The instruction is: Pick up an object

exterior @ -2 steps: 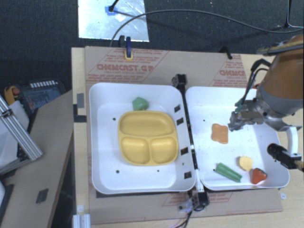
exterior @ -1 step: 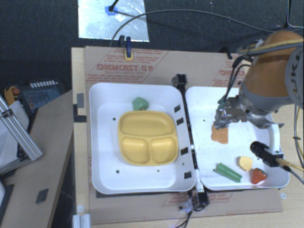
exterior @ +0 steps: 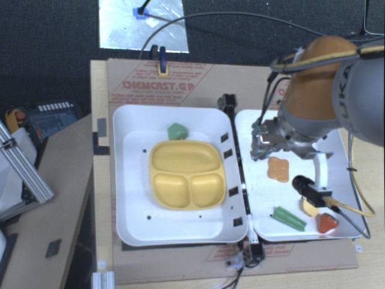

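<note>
Bench [exterior: 102,161] with two white bins [exterior: 129,221] on dark floor; gripper [exterior: 260,148] state unclear.

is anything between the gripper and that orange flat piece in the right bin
Nothing visible does. The gripper hangs over the right bin, just left of and above the orange piece, with bare bin floor between them.

Bench [exterior: 102,101]: tan top, covered by a printed cardboard sheet [exterior: 180,80] with red lettering. Two shallow white bins sit side by side on the sheet, touching along a black-clipped seam: left bin [exterior: 129,179], right bin [exterior: 252,209]. A blue-and-yellow clamp [exterior: 162,61] grips the sheet's far edge.
</note>
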Controlling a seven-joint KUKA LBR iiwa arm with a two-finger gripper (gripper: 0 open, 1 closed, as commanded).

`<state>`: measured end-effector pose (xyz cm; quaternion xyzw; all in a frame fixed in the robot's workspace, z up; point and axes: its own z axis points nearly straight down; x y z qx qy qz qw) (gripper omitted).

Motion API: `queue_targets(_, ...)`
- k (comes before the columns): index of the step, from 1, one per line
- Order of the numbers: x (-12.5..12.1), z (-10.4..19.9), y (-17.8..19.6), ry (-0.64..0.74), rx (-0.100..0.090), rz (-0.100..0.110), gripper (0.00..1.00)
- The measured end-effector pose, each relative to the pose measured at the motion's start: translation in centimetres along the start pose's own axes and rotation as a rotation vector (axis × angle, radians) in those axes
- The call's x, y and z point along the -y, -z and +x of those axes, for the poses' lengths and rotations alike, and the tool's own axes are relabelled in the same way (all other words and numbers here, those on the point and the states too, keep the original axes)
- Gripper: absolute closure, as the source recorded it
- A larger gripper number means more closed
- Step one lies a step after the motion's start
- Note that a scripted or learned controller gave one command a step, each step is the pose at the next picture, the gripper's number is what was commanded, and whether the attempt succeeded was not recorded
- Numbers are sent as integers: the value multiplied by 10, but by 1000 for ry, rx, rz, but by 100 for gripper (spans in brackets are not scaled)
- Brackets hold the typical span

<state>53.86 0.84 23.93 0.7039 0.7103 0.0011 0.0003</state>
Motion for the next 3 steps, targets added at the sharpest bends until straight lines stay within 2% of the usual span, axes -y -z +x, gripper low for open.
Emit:
queue_targets(1, -20, 54, 2, 2, -1, -2, 100)
queue_targets(2, -31, 97, -9, 0, 0, 0, 100)
queue_targets(3, -30, 95, -9, -4, 1, 1, 0)
